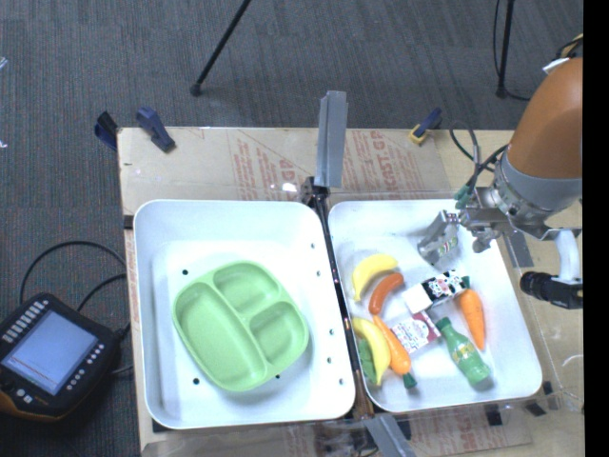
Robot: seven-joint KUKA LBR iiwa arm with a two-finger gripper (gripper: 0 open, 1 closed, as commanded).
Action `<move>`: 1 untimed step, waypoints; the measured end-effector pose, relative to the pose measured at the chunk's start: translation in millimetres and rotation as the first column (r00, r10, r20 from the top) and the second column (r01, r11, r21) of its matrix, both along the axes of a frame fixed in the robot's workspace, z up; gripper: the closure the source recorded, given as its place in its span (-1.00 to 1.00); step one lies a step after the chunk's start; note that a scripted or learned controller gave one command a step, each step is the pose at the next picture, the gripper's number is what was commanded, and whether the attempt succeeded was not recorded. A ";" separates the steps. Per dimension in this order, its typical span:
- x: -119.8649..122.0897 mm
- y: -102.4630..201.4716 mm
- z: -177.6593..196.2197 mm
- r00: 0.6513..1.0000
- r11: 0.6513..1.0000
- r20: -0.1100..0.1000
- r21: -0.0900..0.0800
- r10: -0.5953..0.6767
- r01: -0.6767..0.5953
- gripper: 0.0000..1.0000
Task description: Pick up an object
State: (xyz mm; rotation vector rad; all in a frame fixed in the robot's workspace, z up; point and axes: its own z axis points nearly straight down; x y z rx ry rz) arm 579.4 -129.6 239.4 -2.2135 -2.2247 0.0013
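My gripper (441, 243) hangs over the upper middle of the right bin (381, 219), with the arm coming in from the right. Just below it lie the toys: a yellow banana (372, 270), an orange-red sausage shape (383, 293), a small black-and-white carton (445, 285) and a white block (419, 299). Further forward are a carrot (473, 318), a green bottle (465, 353), a red-and-white packet (411, 333), a second banana (370, 346) and another carrot (396, 348). I see nothing in the gripper.
The left bin (152, 246) holds a green divided plate (242, 324). A grey post (332, 141) stands behind the seam between the bins. Blue clamps (154, 128) grip the bench's back edge. A teach pendant (49, 348) lies on the floor at left.
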 end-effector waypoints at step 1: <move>-60.2 -13.3 -74.1 0.998 0.998 -0.002 0.001 0.059 -0.059 -1.00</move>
